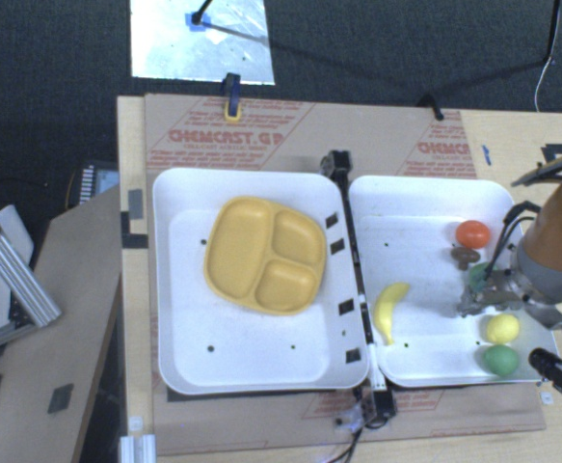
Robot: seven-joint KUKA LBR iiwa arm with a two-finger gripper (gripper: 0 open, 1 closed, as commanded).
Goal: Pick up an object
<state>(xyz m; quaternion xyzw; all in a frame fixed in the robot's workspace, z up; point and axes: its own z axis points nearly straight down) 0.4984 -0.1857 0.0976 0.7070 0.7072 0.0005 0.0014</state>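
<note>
One camera looks down on the bench, and in its view the gripper [473, 297] sits low in the right bin [425, 196], at the end of the arm [555, 239] that comes in from the right edge. Whether the gripper is spread or closed cannot be told from here: its tip is a small dark-and-grey tangle against the white floor, and nothing can be made out held in it. Four loose things lie around it. A yellow ball [501, 329] is the closest, just below and a little to the right of the gripper, nearly under the wrist. A green ball [499, 360] lies straight beyond that one, further down the picture, so the two balls line up below the gripper. An orange ball [472, 233] sits above the gripper, near but apart from it, with a small brown piece [467, 255] between the two. A banana [389, 309] lies off to the gripper's left, well apart, its long axis running up and down the picture with a slight curve, close to the divider [350, 258] between the bins. The yellow tray [264, 254] rests far to the left in the other bin [179, 355]. By my reading, the yellow ball is the likeliest target, and the coming move turns on a short shift down and to the right.
</note>
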